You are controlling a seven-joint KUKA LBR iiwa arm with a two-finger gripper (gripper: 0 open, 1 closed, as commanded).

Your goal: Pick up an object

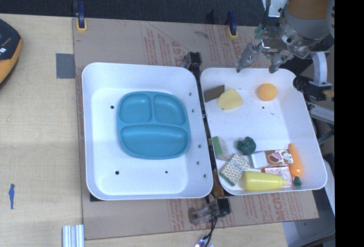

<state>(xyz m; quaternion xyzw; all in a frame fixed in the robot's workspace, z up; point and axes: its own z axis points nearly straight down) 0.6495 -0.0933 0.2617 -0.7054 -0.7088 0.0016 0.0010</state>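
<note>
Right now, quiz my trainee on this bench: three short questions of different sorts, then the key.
1. True or false: the blue divided plate lies in the same bin as the orange ball.
2. Multiple choice: which item lies closest to the gripper? A) the yellow bottle B) the orange ball C) the dark green piece
3. Fill in: the toy carrot lies along the ____ wall of the right bin, as the camera sees it.

Key
1. False: the plate sits alone in the left bin; the ball is in the right bin.
2. B
3. right
</note>
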